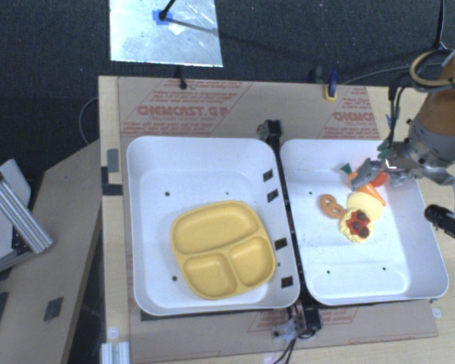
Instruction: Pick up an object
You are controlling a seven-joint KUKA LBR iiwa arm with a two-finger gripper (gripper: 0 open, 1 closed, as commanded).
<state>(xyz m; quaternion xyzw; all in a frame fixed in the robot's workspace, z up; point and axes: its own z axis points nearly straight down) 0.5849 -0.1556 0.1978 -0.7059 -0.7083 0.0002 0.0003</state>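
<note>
Camera view, from above: your arm reaches in from the right, its gripper (379,169) low over the right bin (364,283), just beside an orange toy (370,182). Whether it grips anything, you cannot tell. A yellow toy with red spots (360,220) and a small pretzel-shaped piece (331,205) lie close by, likely targets. Your left bin (155,173) holds a yellow divided tray (222,247).

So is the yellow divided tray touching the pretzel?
Apart. The camera view shows the yellow divided tray in the left bin and the pretzel in the right bin, with both bins' rims between them.
</note>
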